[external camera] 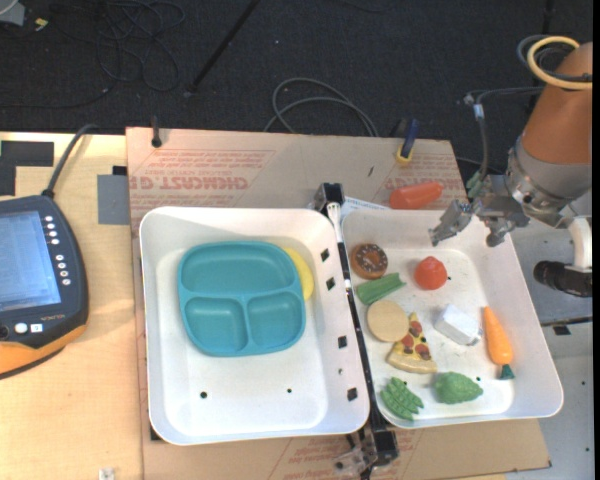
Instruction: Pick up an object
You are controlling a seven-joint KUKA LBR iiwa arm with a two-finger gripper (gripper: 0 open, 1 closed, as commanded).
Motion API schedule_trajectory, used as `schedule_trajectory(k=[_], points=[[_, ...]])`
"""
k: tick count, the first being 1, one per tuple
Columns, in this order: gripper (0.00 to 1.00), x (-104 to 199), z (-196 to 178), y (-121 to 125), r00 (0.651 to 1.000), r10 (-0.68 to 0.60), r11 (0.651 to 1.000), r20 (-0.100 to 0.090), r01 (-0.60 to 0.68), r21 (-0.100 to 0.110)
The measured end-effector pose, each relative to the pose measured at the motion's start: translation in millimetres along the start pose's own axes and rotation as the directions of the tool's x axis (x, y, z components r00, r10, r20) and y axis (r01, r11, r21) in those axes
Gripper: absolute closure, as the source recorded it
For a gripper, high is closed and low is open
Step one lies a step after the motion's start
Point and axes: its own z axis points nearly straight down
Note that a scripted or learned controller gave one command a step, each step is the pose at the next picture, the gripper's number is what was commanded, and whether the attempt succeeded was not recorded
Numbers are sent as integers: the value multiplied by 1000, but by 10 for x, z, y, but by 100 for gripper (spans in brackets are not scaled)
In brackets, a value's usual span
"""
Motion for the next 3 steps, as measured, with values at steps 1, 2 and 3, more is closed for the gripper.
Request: schedule_trajectory(k=[1,2,3], points=[[0,-214,1457,33,1000,0,1000,-2,0,10],[100,-224,1273,54,1000,1,1000,-1,-1,3],[100,558,647,-557,1000,-4,1000,-5,4,3]])
